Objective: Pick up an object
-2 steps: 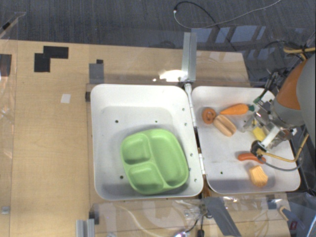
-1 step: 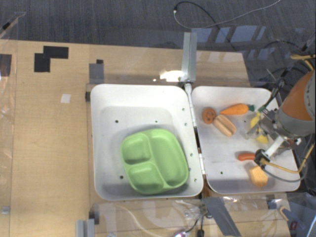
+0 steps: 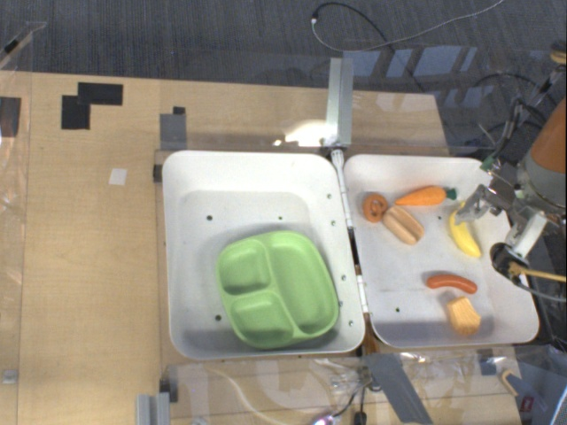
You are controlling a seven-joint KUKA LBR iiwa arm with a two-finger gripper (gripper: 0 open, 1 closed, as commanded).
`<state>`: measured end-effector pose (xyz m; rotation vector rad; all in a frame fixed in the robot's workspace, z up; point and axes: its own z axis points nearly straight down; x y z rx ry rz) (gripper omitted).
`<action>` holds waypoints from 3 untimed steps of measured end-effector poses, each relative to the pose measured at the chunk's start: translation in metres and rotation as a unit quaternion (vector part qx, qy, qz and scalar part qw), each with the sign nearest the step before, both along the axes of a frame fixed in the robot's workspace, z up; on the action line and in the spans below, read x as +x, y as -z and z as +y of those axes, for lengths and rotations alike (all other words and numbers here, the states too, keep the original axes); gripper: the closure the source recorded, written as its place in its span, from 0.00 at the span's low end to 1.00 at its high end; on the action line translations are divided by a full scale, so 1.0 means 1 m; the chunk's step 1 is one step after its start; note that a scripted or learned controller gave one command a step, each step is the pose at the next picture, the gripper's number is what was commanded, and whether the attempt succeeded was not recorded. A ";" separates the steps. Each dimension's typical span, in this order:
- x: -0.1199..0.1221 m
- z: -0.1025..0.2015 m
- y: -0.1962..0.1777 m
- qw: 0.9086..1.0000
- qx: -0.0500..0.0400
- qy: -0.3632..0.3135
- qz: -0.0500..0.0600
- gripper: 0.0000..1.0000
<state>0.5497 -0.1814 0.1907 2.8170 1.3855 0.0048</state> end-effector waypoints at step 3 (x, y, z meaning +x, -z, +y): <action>0.071 -0.002 0.090 0.999 -0.001 0.041 -0.004 1.00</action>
